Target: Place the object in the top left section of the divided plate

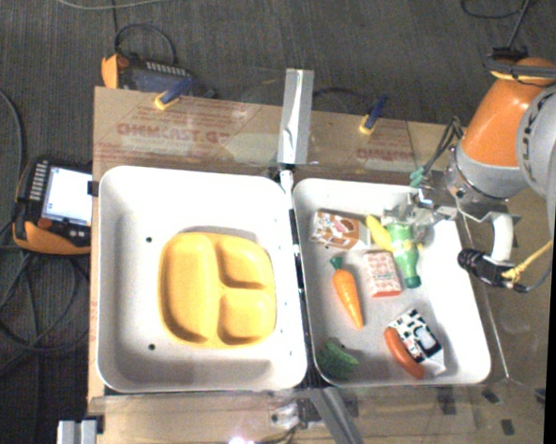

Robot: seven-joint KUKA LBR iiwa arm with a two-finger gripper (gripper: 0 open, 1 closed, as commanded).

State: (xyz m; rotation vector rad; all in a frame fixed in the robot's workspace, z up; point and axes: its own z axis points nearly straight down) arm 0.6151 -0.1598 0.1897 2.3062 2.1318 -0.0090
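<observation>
Left bin (115, 281): you have the yellow divided plate (219, 290) lying flat near its middle, all sections bare. Its top left section (189, 263), as this camera frames it, is the larger pocket on the left side; confirm that reading before you commit to a drop point.

Right bin (472, 355): toy food lies scattered. From the divider going right you see a small printed snack packet (336, 229), an orange carrot (348, 291) lying at a slant, a dark green vegetable (339, 358) at the near edge, a red-and-white carton (382, 272), a yellow banana-like piece (379, 233) touching a green bottle (407, 253), and a red sausage (403, 354) just beside a black-and-white carton (420, 336).

The gripper (416, 208) sits over the far right part of this bin, directly above the green bottle and the yellow piece. Those two look like the candidate object, though which one is meant is unclear. The view here is cluttered with cable and metalwork, so you cannot tell the state of the tool, and nothing can be called held.

Advice for the grasp: come down square over one item only, since the two touch. Lift clear of the bin walls, cross the divider, and release low over the target pocket.
</observation>
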